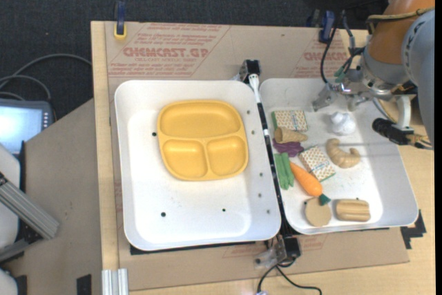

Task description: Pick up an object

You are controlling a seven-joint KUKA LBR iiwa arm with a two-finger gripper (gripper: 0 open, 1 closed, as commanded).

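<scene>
My gripper (338,106) hangs over the far part of the right bin (394,179), its fingers spread and nothing between them. Just in front of it, on the bin floor, lies a small white lumpy object (340,123). The same bin holds several toy foods: two patterned crackers (291,119) (318,162), a brown and purple piece (288,141), a green bean pod (283,170), an orange carrot (306,179), a tan croissant (343,154), a bread loaf (351,209) and a round biscuit (318,213).
The left bin (138,169) bears a yellow divided plate (203,138). The arm's grey link with its orange band (407,3) comes in from the upper right, with cables near the right bin's far edge. Both bins rest on a cardboard sheet (166,52).
</scene>
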